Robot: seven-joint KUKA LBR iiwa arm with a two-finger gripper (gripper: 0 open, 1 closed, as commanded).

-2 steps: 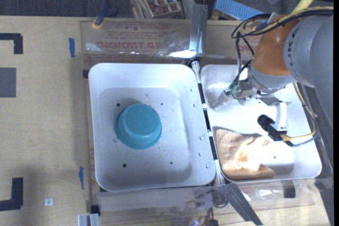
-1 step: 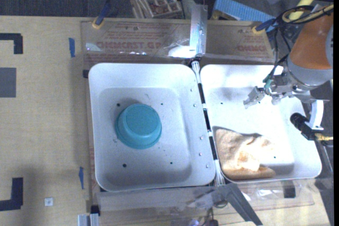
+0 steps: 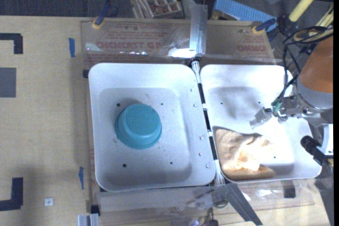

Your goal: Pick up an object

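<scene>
1. The worktop [image 3: 42, 114] is light wood, with black tape marks along its nine o'clock edge and blue tape bits near the bins.
2. The left bin [image 3: 100, 82] is a shallow white tray filling the centre of the view. It lies just beside the right bin, their rims meeting along a line running from twelve to six o'clock.
3. The right bin [image 3: 233, 82] is the same kind of white tray, lying at three o'clock from the left one.
4. The arm [image 3: 318, 77], grey with an orange band, comes in at the three o'clock edge and hangs over the right bin's outer rim.
5. The teal bowl [image 3: 139, 125] sits upside down on the floor of the left bin, slightly toward nine o'clock from that bin's middle, well apart from the claw.
6. The tan cloth [image 3: 243, 152] lies crumpled in the right bin's six o'clock part, near the dividing rim.
7. The claw [image 3: 260, 117] hovers over the right bin, just above the cloth toward twelve o'clock. Its tip is blurred; I cannot tell how far apart it stands, and nothing is seen in it.
</scene>
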